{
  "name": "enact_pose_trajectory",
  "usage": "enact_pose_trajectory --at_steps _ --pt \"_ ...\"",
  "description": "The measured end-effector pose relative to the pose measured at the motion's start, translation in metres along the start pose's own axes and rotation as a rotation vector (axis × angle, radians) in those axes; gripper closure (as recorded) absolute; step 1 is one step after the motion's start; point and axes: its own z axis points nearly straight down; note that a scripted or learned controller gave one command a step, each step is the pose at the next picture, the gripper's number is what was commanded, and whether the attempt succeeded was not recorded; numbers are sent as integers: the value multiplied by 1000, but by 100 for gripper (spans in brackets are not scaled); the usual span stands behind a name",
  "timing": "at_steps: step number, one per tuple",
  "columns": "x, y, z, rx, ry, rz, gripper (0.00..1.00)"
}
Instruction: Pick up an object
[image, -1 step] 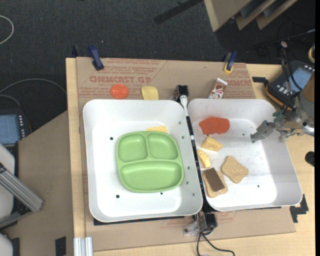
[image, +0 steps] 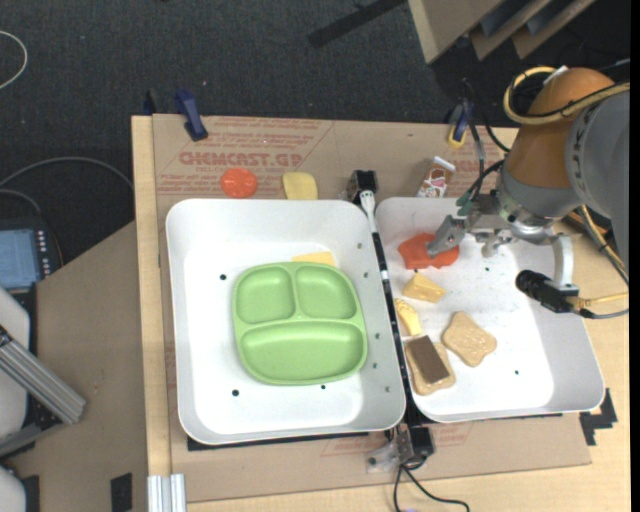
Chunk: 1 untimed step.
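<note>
The right bin (image: 560, 370) holds a flat red piece (image: 422, 254) at its far left, a pale yellow wedge (image: 423, 289), a small yellow piece (image: 407, 318), a slice of toast (image: 468, 339) and a brown bar (image: 428, 362). My gripper (image: 458, 240) hangs low over the bin's far part, at the right edge of the red piece. Whether it touches that piece I cannot make out. Nothing is lifted off the bin floor.
A green divided plate (image: 298, 322) lies in the left bin (image: 200, 300), with a yellow slice (image: 314, 259) behind it. Beyond the bins sit an orange disc (image: 239, 182), a yellow block (image: 299, 186), a black item (image: 362, 184) and a small carton (image: 436, 178).
</note>
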Motion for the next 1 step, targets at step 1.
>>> enact_pose_trajectory --at_steps 1 --pt "28 40 40 1 1 3 0"
